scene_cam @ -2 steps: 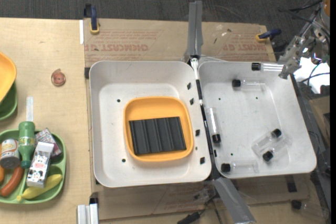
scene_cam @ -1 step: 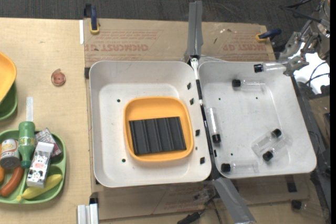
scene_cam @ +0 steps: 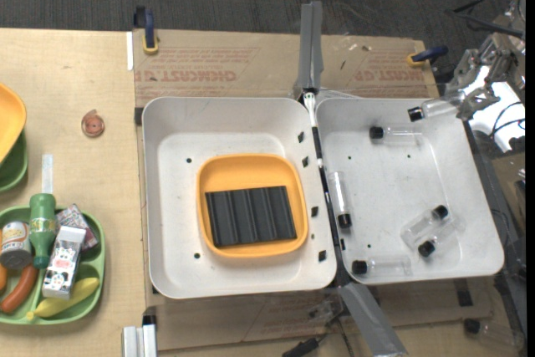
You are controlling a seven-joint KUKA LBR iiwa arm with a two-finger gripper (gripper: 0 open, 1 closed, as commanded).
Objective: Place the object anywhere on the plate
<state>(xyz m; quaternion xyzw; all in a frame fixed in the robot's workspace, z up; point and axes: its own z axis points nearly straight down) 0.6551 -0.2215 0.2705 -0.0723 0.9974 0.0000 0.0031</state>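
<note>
Your tool (scene_cam: 468, 100) sat at the right bin's upper right corner, over the rim, and I could not tell from the tangle of metal and cable there how it stood. A clear plastic vial with a black cap (scene_cam: 426, 109) lay touching or just under it, near the rim. Further out in the shallow white right bin (scene_cam: 468, 255) you had more clear black-capped vials (scene_cam: 422, 232), scattered well apart across the floor. The square orange plate (scene_cam: 251, 165) lay in the left white bin (scene_cam: 167, 180), carrying a dark ribbed slab (scene_cam: 251, 213), with no vial on it.

My judgement: a see-through, round vial could have rolled or slipped from a pinch, and the divider between the bins could have caught it in transit. The slab's ridges might have let it settle or roll off.

The arm itself was cut off at the right, and the vials' bodies were hard to trace against the white.
</note>
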